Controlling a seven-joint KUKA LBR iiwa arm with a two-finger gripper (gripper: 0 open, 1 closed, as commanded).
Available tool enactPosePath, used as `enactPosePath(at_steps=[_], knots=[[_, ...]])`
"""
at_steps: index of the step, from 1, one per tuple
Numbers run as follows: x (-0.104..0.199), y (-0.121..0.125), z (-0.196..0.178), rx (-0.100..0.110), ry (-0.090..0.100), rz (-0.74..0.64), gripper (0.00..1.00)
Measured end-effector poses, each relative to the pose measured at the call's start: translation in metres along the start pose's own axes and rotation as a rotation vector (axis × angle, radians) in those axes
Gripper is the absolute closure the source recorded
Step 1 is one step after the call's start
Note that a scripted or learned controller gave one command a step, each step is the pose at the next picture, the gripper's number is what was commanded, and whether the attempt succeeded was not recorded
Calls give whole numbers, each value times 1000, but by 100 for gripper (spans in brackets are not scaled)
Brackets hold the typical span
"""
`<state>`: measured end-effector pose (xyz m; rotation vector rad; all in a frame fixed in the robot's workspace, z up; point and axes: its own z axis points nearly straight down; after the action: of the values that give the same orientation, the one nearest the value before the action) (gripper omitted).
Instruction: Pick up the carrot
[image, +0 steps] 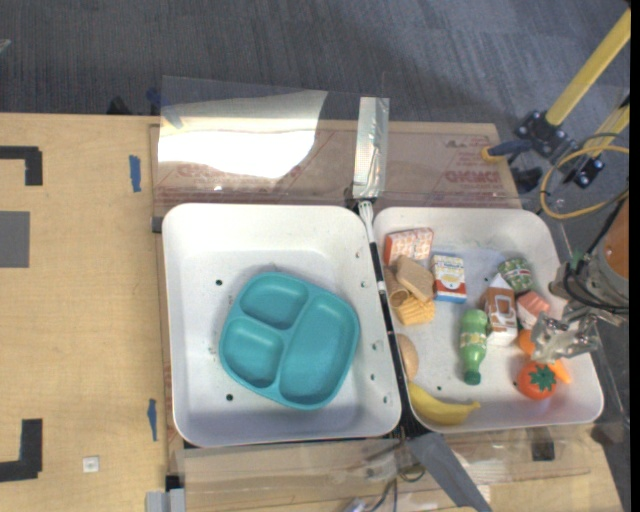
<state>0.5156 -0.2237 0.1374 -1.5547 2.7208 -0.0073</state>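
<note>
Pale wooden bench (80, 300) carries two shallow white plastic bins side by side, with grey floor beyond its far edge. Well to the left of the pincer sits the left white bin (200, 250), holding a teal plastic plate with three compartments (290, 340). The right white bin (440, 222) lies under the pincer and holds a clutter of toy food.

Grey metal two-finger pincer (556, 340) hangs low over the right side of that bin; whether its fingers are apart or together cannot be told from this angle.

Just left of the pincer, a green plastic bottle (472, 345) lies lengthwise. Lower left of it, a yellow toy banana (442, 405) rests along the near wall. Just below the pincer sits a round orange-red toy tomato with a green top (538, 381).

The carrot (527, 340) shows as a small orange sliver, touching or just beside the pincer on its left; most of it is hidden by the metal, so its shape and lie are unclear. Farther left and up, a small white carton with a blue base (449, 276) stands beside tan cracker-like pieces (412, 290).
</note>
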Motion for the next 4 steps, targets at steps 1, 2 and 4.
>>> enactPosePath(at_steps=[1, 2, 4], knots=[[-34, 52, 30, -9, 1, 114, 100], [-102, 46, -12, -1, -3, -17, 100], [-41, -2, -65, -5, 0, -42, 0]])
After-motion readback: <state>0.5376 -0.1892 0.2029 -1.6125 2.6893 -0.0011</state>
